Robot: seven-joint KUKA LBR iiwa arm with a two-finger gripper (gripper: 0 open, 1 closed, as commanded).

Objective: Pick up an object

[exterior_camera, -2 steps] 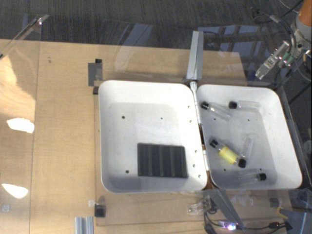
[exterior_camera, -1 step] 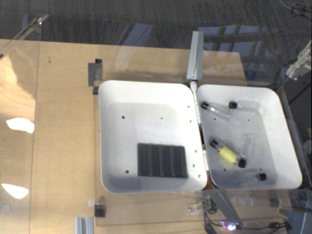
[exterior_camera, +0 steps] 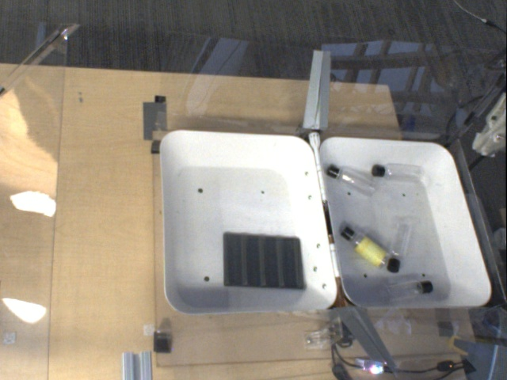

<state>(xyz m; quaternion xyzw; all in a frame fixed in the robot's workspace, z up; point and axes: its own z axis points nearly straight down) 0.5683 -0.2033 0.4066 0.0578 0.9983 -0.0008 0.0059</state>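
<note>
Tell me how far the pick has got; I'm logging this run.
Nothing looks done. The vials, one with a yellow label, lie loose in the right bin, and the black tray sits in the left bin. Nothing is in hand. The whole pick is left: reach in, close on one object and lift it.

A single fixed camera looks down from above at a slant, far enough back to take in both shallow white plastic bins: the left bin (exterior_camera: 238, 157) and the right bin (exterior_camera: 444, 165), set side by side. The pale wooden bench (exterior_camera: 95, 212) spreads to the left, and dark ribbed carpet floor (exterior_camera: 198, 14) crosses the top.
</note>
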